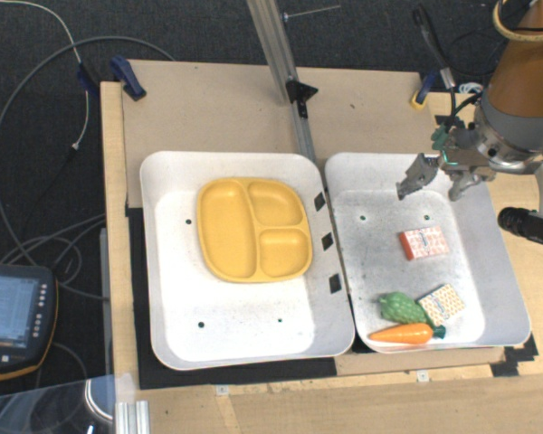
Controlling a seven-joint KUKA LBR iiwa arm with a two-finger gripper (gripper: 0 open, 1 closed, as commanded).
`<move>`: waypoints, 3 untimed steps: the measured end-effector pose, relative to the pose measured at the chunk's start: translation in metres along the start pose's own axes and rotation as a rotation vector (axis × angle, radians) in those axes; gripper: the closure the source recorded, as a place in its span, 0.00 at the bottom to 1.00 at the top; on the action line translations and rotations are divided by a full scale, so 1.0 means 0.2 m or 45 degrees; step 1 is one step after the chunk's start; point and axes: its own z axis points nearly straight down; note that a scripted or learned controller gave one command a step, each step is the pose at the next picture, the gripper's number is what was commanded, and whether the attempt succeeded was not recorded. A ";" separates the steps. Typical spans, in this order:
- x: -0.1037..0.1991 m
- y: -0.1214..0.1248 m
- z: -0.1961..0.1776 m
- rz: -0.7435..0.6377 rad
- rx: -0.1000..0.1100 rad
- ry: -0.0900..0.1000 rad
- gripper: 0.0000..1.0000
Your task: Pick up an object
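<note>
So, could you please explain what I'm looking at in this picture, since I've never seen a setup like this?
This is one camera fixed above a bench, looking down at a slant. The grey and orange machine on the right is a robot arm; at its end sits a two-finger gripper, open and holding nothing, above the right bin. Its job is to pick up an object. That white bin contains a small red box, a green toy vegetable, a toy carrot and a checkered packet. The left bin holds a yellow divided plate.
</note>
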 end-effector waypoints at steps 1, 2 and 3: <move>0.00 0.00 0.00 0.001 0.000 0.000 0.00; 0.02 0.00 0.32 0.001 0.008 0.001 0.00; 0.05 0.00 0.63 0.001 0.008 0.001 0.00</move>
